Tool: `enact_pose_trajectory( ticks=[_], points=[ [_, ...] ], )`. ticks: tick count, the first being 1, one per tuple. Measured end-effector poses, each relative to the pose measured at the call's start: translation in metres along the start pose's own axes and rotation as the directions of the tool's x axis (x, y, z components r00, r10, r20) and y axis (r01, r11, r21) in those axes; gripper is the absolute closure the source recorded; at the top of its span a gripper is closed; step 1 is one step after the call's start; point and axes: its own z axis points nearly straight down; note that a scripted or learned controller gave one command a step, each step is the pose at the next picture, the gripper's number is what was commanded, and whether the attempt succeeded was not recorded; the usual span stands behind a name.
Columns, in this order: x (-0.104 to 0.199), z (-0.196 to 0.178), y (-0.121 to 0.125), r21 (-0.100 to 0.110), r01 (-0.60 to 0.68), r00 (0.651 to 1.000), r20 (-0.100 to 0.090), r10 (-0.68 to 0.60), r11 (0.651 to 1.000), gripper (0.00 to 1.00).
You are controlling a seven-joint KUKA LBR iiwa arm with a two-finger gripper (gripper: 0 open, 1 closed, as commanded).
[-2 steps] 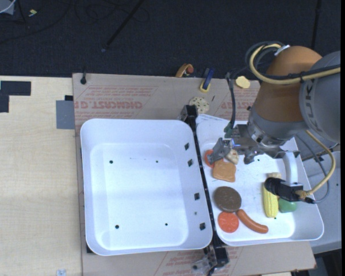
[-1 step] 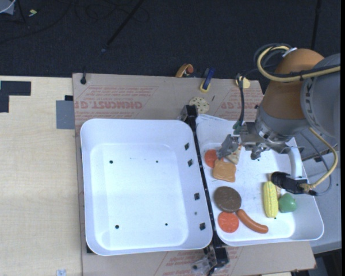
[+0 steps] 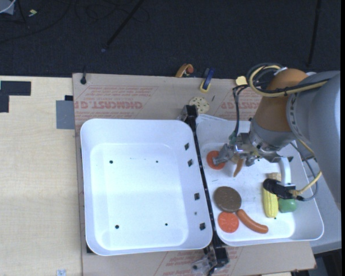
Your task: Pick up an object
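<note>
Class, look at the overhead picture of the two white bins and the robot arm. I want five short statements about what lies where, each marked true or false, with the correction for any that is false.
1. The brown round disc lies in the right bin. True.
2. The corn cob lies in the left bin. False: it lies in the right bin, near the green piece.
3. The gripper is above the right bin. True.
4. The orange sausage stands upright. False: it lies flat beside the red slice.
5. The arm reaches in from the picture's left. False: from the right.
</note>
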Motion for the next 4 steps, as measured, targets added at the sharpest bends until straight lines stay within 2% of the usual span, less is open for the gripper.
enact_pose_trajectory(
  ticks=[1, 2, 3, 4],
  points=[
    [-0.006, -0.001, 0.029, -0.008, 0.007, 1.000, 0.000, -0.007, 1.000, 0.00],
    [-0.005, -0.012, 0.028, -0.005, 0.009, 1.000, -0.001, -0.009, 1.000, 1.00],
    [-0.064, -0.039, 0.027, -0.005, 0.001, 1.000, 0.002, -0.001, 1.000, 1.00],
    [-0.082, -0.171, 0.028, -0.016, 0.003, 1.000, 0.005, -0.003, 1.000, 1.00]
  ],
)
